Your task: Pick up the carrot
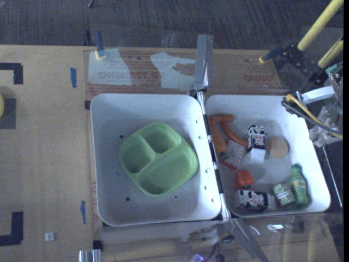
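Note:
The carrot (218,139) is a long orange piece lying along the left wall of the right bin (319,171), near its far left corner. A second orange, curved piece (233,133) lies right beside it, and a reddish-brown sausage shape (221,118) sits just behind them. My gripper (326,125) hangs at the right edge of the view, over the right bin's far right rim, with grey metal parts and a yellow cable around it. It is far to the right of the carrot and touches nothing in the bin.
The right bin also holds two cow-print cartons (256,137) (251,200), a tan round cookie (278,147), a small red piece (244,178), a green bottle (298,185) and a green packet (283,193). A green divided plate (158,158) sits in the left bin (103,146).

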Action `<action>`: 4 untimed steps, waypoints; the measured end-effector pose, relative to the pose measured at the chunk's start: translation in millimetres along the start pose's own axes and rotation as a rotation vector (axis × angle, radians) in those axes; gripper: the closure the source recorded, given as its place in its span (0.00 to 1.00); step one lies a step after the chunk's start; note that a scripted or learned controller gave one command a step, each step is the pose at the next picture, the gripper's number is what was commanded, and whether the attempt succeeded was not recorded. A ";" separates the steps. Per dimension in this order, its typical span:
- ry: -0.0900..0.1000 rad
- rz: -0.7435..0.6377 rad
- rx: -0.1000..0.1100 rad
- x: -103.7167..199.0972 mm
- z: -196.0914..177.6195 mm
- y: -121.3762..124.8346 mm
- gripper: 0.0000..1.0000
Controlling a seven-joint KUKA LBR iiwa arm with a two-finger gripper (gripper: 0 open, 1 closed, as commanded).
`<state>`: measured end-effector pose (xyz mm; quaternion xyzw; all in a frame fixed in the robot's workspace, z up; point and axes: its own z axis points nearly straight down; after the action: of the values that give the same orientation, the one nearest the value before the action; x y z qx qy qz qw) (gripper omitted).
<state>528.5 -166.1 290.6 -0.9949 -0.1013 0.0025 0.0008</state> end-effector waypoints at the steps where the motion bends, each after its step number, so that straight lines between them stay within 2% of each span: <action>1: -0.002 -0.005 0.004 -60.6 47.5 46.3 1.00; 2: -0.002 0.001 0.003 -60.3 46.4 45.3 1.00; 3: 0.001 -0.212 -0.001 -31.5 4.2 4.3 1.00; 4: -0.001 -0.175 0.003 -53.8 50.3 47.6 1.00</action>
<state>485.2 -223.5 240.5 -0.9822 -0.1877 0.0031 0.0025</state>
